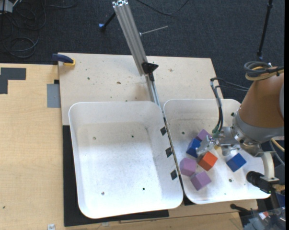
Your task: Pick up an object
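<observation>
The left bin [118, 162] sat beside the right bin [202, 110], where blocks clustered: two purple [188, 166] [201, 180], a blue [194, 146], an orange [208, 160], then another blue [236, 162]. The gripper [220, 143] hovered just above the orange block; whether it gripped anything I could not tell.

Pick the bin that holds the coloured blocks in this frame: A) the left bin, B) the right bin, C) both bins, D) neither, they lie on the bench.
B: the orange block, blue blocks and purple blocks all lie in the right bin, under the gripper.
</observation>
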Available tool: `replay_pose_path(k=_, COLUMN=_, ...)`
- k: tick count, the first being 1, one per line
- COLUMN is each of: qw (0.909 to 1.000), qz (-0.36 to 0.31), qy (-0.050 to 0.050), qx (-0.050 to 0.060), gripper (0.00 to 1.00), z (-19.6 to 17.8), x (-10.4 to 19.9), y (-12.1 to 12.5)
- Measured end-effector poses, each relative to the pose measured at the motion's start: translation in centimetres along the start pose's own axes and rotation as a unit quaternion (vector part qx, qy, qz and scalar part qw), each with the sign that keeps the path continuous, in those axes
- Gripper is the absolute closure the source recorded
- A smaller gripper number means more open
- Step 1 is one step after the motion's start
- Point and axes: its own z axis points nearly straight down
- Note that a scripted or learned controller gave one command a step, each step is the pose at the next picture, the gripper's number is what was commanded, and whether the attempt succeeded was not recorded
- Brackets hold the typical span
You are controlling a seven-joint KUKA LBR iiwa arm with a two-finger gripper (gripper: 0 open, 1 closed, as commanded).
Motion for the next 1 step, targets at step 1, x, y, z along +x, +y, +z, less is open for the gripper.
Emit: replay_pose_path(k=1, qw=1.0000, qz=0.002, qy=0.000, qx=-0.001, gripper=0.00, z=-0.02, x=-0.05, y=0.01)
